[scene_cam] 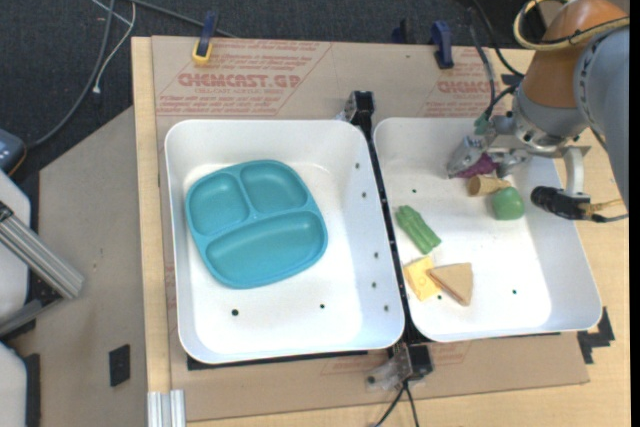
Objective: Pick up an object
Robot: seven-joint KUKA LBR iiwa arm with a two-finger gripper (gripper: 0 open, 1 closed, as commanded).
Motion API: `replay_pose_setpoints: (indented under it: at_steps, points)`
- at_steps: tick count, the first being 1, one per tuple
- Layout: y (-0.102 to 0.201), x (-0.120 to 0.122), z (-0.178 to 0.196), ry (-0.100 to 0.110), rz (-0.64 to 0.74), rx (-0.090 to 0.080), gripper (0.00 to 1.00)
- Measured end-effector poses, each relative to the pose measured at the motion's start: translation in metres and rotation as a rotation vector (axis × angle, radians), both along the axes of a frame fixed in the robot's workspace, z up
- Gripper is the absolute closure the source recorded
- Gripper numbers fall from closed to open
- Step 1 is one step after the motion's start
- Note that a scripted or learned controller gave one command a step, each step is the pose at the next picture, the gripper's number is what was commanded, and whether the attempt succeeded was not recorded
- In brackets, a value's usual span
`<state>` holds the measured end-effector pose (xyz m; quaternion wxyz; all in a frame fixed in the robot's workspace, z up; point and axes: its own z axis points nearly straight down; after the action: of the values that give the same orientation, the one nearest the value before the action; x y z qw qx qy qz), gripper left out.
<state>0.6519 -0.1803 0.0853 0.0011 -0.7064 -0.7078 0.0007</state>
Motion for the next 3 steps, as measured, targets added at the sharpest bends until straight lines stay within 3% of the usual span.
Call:
replay_pose_setpoints:
  at_steps: [1, 3]
  points:
    - [0.0, 0.002, 0.013, -0.006, 0.001, -0.001, 1.0]
    - [-0.006, 0.004, 0.099, -0.005, -0.001, -0.001, 1.0]
